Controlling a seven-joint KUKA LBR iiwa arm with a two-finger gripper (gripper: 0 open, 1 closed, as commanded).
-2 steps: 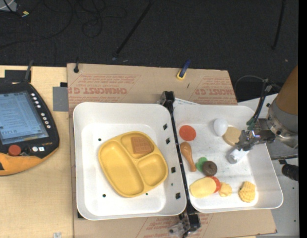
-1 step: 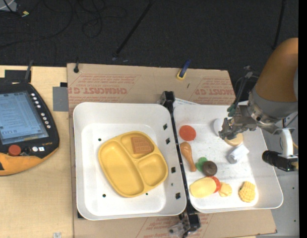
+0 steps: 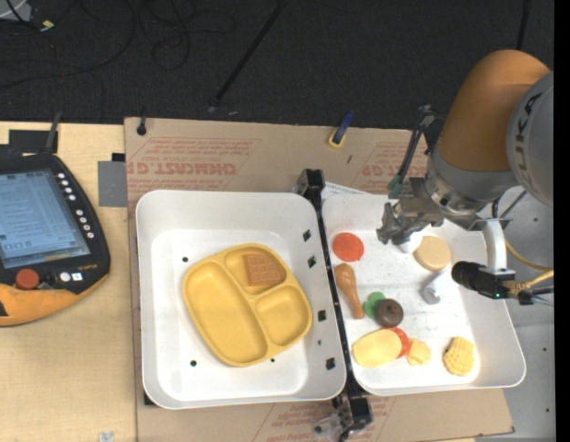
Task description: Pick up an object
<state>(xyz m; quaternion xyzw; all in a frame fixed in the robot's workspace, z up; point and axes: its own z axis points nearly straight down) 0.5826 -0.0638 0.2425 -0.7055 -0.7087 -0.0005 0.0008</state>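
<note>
Hand [image 3: 396,231] over right bin [image 3: 506,362] — toy foods [image 3: 377,347] inside.

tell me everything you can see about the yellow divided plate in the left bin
The yellow divided plate looks like smooth moulded plastic with rounded corners, split by raised ridges into three compartments: one long one along its left side and two smaller ones on the right. It lies flat on the floor of the left bin, turned at an angle to the bin's walls and apart from them. A brown waffle-like piece sits in its upper compartment; the other two hold nothing.
</note>
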